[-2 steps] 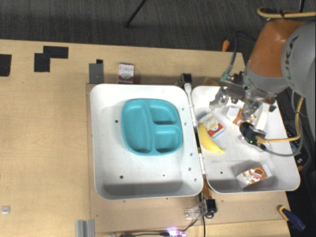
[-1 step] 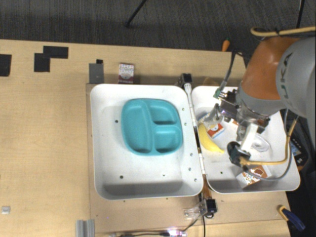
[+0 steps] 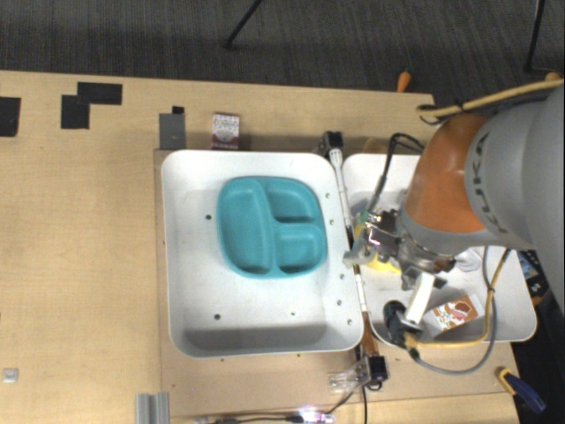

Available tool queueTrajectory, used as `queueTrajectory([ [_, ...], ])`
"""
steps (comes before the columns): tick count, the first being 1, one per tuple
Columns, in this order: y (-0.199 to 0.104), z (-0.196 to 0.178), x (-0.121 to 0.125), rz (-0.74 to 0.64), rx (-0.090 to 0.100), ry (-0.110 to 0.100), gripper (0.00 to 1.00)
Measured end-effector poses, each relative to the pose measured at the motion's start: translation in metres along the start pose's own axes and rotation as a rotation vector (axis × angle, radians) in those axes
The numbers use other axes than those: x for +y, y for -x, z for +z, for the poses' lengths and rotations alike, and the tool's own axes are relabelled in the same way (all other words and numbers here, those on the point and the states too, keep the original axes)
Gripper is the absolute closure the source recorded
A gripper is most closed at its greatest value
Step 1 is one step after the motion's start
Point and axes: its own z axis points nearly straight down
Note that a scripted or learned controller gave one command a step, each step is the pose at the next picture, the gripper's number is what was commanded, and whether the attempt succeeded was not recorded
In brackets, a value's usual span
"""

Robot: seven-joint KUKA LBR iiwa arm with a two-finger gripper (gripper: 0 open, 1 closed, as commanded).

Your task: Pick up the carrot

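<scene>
Left bin (image 3: 190, 237): holds one teal divided tray (image 3: 269, 226), lying flat near the centre and set slightly toward 12 o'clock, with one long compartment on its 9 o'clock side and two smaller ones on its 3 o'clock side; all three compartments look bare. Right bin (image 3: 521, 321): largely covered by the arm (image 3: 494, 184), which reaches in from 3 o'clock, its orange band above the bin's middle. Contents that can be made out: a small brown and red packet (image 3: 455, 312) toward 5 o'clock, and a yellow item (image 3: 381, 265) at the bin's 9 o'clock edge, partly under the wrist hardware and too obscured to identify. The gripper (image 3: 380, 246) sits low over that same 9 o'clock edge, close to the wall shared by the two bins. Whether the pincer is spread or pressed together cannot be told; cables and brackets clutter that spot. The carrot's position cannot be determined: the arm covers most of the right bin's floor. A yellow cable (image 3: 459, 360) loops across the bin's 6 o'clock rim.
</scene>
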Motion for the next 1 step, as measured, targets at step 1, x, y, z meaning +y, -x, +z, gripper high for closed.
queueTrajectory([
  [1, 0.0214, -0.0039, 0.0596, -0.184, 0.000, 0.012, 0.00],
])
